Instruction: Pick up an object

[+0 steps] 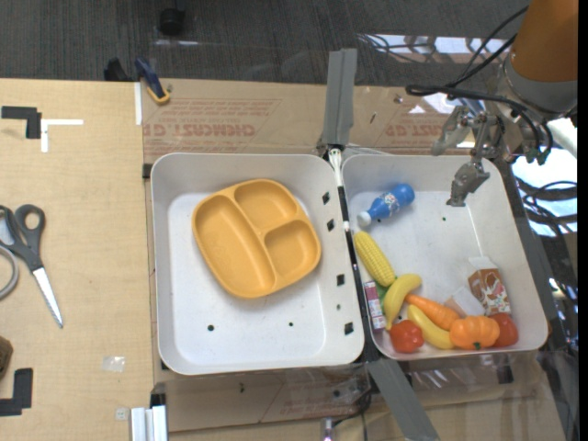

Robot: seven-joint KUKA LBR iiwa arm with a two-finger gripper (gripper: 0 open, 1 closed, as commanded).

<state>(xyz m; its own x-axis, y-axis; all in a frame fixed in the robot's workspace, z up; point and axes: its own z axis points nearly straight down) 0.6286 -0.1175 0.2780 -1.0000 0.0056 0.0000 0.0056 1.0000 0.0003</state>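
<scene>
Camera view is showing my gripper hanging over the right bin's far corner, holding nothing; I cannot tell its spread, since the wrist cables are blurring it. The blue bottle is lying just beside it. A carton is partly hiding behind the small pumpkin.

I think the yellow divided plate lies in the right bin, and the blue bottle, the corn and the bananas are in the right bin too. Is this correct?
Not fully. The camera view shows the yellow divided plate in the left bin, alone there. The rest stands: the blue bottle, the corn and the bananas are in the right bin.
</scene>
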